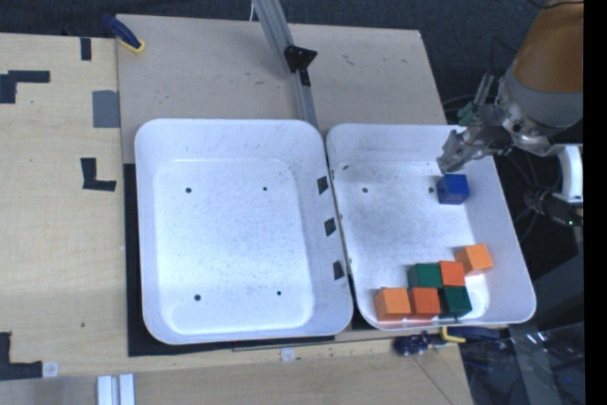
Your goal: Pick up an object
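Gripper (458,152): above right bin's (398,204) two o'clock corner; grip state impossible to tell.
Blue block (453,189): just beside the gripper at six o'clock, on bin floor.
Block cluster (432,291): orange, green, five o'clock corner.
Left bin (228,147): beside, at nine o'clock.

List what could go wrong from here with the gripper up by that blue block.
The gripper sits just above the blue block, which lies close to the right bin's far-right wall; a finger might catch the wall or nudge the block aside. The orange and green blocks are packed tightly, so a later pick there could jam.
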Robot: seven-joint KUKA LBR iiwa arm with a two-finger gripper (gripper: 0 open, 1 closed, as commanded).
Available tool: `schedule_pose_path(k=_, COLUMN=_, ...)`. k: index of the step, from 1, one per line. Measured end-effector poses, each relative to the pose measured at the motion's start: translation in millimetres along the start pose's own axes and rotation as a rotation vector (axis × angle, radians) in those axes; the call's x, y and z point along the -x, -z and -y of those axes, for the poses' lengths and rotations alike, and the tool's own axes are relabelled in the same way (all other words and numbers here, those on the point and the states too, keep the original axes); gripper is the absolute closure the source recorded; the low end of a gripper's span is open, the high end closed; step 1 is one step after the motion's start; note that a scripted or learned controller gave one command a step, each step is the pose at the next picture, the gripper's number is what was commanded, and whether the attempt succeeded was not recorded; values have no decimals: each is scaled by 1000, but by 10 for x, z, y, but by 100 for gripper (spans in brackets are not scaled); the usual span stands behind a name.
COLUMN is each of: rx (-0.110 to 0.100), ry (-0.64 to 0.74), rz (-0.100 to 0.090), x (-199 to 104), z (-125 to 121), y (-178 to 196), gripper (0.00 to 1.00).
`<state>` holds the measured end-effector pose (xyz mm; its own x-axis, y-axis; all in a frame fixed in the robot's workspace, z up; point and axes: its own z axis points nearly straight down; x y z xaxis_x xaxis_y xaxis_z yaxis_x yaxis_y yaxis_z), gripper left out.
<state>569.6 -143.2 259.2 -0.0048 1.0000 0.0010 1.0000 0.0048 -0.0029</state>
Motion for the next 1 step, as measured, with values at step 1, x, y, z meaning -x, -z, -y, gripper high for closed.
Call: schedule_pose_path(k=1, rx=1, ry=2, rz=-1, x=-558, z=122, y=54, gripper=100)
